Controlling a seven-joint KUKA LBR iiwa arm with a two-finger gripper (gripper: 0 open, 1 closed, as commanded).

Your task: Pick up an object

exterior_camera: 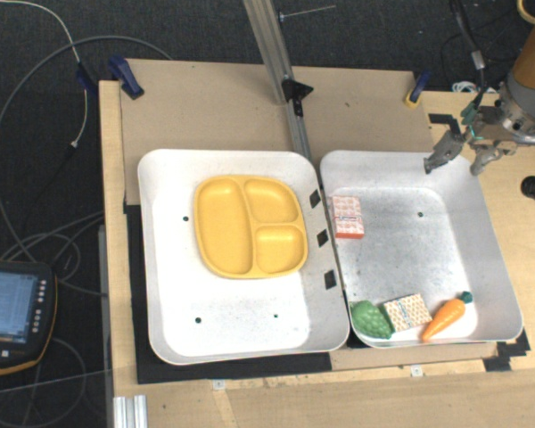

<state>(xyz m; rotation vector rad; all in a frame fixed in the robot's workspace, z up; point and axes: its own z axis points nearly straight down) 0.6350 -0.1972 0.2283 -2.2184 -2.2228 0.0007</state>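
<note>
My gripper (458, 156) hangs over the far right corner of the right bin (428, 239), fingers spread apart and open with nothing between them. Down in the bin, a pink-and-white packet (347, 217) lies near the left wall. Along the near edge lie a green lumpy toy (372, 319), a small patterned box (406, 312) and an orange carrot (444, 318), side by side. All of these sit well away from the gripper.
The left bin (169, 301) holds a yellow divided tray (251, 226). A metal pole (272, 43) slants up from between the bins at the back. A handheld screen (13, 315) and cables lie on the floor at left.
</note>
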